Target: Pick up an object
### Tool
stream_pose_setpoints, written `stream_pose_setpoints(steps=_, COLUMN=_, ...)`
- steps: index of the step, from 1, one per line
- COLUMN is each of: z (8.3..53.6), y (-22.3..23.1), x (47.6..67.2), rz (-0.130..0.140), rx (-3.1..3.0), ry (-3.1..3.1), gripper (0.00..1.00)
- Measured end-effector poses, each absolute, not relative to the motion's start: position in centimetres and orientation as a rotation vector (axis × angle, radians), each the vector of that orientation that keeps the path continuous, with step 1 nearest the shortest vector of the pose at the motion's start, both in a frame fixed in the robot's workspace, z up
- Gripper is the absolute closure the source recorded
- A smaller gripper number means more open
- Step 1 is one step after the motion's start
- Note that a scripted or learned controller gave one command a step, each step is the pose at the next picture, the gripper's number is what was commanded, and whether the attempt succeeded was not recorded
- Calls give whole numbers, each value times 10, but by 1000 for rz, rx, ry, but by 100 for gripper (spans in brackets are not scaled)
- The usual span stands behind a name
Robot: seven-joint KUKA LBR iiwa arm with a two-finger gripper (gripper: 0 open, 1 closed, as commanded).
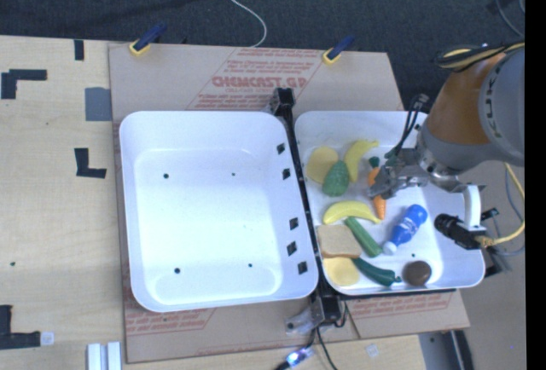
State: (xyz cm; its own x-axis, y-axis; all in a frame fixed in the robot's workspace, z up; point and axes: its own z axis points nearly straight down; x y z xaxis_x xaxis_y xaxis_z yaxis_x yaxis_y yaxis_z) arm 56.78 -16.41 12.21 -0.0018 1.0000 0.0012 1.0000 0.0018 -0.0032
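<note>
The right bin (444, 279) holds several toy foods: a yellow round piece (322, 162), a green piece (336, 179), two bananas (360, 153) (350, 211), an orange carrot (379, 206), a blue bottle (407, 225), a green cucumber (362, 236), a tan slice (339, 240) and a brown ball (416, 273). My gripper (390, 181) is low in this bin, just above the carrot and right of the upper banana. The wrist hides what lies directly under it.
The left bin (136, 189) stands beside the right one, with a black hinge strip (294, 189) between them. A dark green cucumber (375, 271) and a yellow piece (341, 271) lie at the right bin's front. The arm (465, 121) covers the bin's right rear corner.
</note>
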Motion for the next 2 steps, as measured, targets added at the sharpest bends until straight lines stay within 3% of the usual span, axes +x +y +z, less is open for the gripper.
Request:
stream_pose_setpoints(steps=1, z=188, y=-55, x=606, rz=-12, rx=-2208, ry=-2238, gripper=100)
stream_pose_setpoints(steps=2, z=184, y=-13, x=575, rz=4, rx=-2213, ry=-2224, gripper=100)
